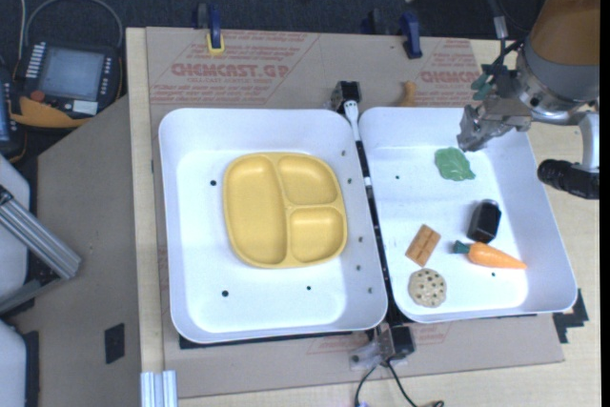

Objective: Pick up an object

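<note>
Gripper (474, 140): low over the right bin (543, 295), holding nothing (finger spread impossible to judge)
Nearest thing: green piece (455, 165), just below-left of the tips, compact, no clear long axis
Counts: 1 green piece, 1 carrot (492, 254), 1 black block (484, 221), 1 cracker (422, 244), 1 cookie (427, 287)

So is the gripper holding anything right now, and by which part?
Nothing is held. The gripper hovers just above the green piece in the right bin, with nothing between its fingers.
</note>
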Robot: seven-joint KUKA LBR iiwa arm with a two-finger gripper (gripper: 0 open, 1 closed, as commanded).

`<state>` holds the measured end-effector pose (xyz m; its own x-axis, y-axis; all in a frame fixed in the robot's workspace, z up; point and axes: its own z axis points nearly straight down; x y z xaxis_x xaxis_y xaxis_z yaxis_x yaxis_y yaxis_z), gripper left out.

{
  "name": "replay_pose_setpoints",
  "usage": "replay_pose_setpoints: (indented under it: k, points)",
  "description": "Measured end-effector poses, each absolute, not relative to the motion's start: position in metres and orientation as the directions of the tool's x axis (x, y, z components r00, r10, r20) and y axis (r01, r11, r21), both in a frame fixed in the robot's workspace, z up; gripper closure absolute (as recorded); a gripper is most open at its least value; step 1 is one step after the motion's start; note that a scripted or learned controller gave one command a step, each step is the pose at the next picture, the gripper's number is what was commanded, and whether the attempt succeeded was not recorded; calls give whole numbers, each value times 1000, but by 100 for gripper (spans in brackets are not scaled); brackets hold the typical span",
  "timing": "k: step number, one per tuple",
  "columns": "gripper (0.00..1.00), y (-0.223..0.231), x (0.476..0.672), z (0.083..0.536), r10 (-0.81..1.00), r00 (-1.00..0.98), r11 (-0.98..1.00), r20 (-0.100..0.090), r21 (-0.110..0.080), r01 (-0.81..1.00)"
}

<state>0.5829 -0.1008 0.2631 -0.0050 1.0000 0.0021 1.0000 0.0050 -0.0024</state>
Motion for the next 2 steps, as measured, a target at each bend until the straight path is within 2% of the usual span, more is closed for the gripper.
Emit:
replay_pose_setpoints:
  k: [2]
  points:
    - [100, 2, 542, 228, 1000, -5, 5, 3, -6, 1000]
